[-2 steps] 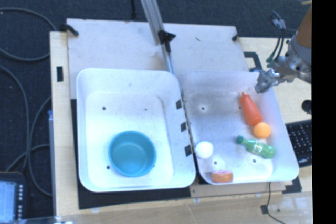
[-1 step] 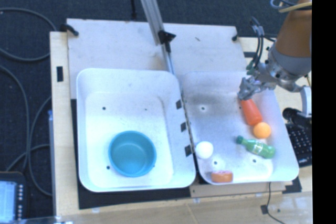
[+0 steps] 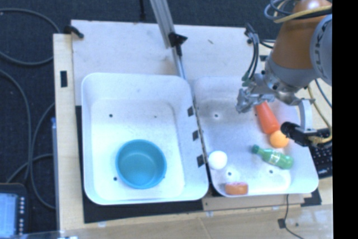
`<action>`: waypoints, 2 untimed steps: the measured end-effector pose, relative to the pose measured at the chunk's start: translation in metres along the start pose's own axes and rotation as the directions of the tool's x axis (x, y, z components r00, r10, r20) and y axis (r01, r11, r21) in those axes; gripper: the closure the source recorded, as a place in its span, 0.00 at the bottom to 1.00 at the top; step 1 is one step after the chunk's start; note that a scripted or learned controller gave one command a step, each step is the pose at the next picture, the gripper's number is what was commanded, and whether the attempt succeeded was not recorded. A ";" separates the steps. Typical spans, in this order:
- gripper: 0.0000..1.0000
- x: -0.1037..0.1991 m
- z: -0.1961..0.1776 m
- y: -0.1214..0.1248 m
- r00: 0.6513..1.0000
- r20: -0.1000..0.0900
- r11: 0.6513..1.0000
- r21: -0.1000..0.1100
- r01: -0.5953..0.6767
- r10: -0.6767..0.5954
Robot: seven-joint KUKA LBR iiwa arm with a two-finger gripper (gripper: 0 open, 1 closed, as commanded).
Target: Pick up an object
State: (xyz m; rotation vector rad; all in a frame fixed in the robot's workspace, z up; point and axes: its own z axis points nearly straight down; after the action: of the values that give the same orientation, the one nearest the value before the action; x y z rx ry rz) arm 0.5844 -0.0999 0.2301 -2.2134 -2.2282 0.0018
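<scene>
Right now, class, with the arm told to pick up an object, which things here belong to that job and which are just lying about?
Belong to the job:
pincer
orange carrot-like piece
orange ball
green bottle
white ball
orange-and-white piece
right bin

Just lying about:
blue bowl
left bin
metal rail

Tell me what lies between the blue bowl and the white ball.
In the camera view, between the blue bowl and the white ball lie bare floor of the left bin and the two bins' meeting walls.
</scene>
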 end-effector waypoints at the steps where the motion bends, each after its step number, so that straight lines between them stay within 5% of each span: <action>1: 1.00 0.047 -0.001 -0.021 1.000 -0.002 1.000 0.001 0.001 -0.001; 2: 1.00 0.093 0.003 -0.025 1.000 -0.003 1.000 0.004 0.002 -0.002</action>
State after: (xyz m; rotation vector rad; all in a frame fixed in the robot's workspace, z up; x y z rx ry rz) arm 0.5590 -0.0069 0.2274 -2.2074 -2.2272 0.0021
